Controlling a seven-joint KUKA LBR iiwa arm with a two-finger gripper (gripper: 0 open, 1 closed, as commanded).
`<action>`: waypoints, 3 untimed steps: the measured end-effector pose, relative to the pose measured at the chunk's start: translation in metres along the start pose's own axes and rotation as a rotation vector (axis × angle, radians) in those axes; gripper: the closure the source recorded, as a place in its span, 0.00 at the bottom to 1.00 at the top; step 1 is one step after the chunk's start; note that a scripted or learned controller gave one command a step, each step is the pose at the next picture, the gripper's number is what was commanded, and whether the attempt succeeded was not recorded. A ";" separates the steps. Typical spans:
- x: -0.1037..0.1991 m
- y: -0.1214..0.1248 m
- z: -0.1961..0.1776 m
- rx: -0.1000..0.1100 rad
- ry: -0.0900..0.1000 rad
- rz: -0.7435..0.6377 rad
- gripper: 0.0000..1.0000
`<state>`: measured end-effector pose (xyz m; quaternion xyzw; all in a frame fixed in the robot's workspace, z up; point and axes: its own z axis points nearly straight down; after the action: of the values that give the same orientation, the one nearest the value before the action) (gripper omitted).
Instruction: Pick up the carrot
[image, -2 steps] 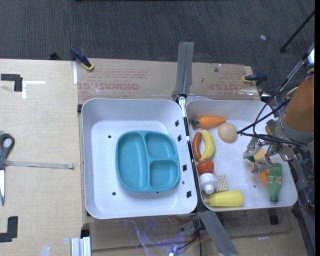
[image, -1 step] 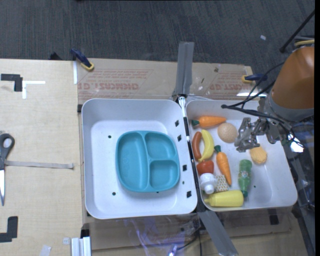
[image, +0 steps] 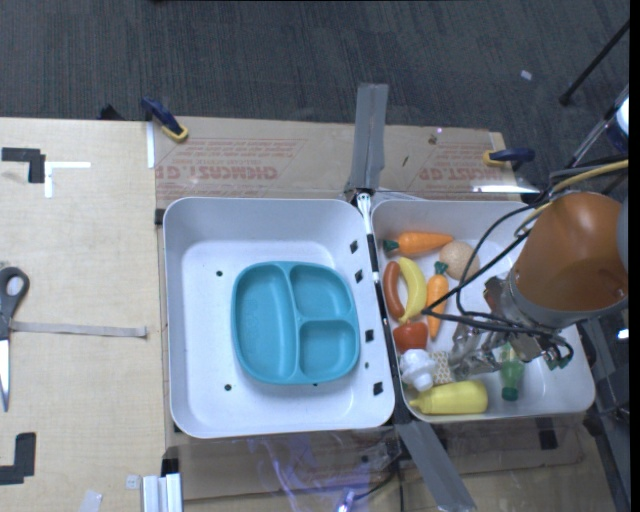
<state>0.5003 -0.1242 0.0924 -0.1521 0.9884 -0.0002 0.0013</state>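
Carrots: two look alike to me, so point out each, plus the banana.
Upper carrot (image: 425, 242), camera view, mid-body.
Lower carrot (image: 436, 293), camera view, mid-body.
Banana (image: 413, 288), camera view, middle of its curve.

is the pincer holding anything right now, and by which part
It cannot be told. The pincer is low in the right bin, near the yellow piece, and its tips blur into cables and toys. The carrot lies apart, untouched.

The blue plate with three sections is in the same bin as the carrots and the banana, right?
Not quite. The camera view shows the blue plate alone in the left bin. The carrots, one at, and the banana lie in the right bin, where the arm reaches in. It does have three sections.
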 end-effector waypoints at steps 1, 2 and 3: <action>-0.008 -0.002 -0.006 0.012 -0.028 -0.003 0.00; -0.080 0.006 0.000 -0.001 -0.001 0.032 0.00; -0.133 -0.055 -0.001 0.001 -0.005 -0.161 0.00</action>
<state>0.6433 -0.1370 0.0941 -0.2310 0.9729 -0.0003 0.0039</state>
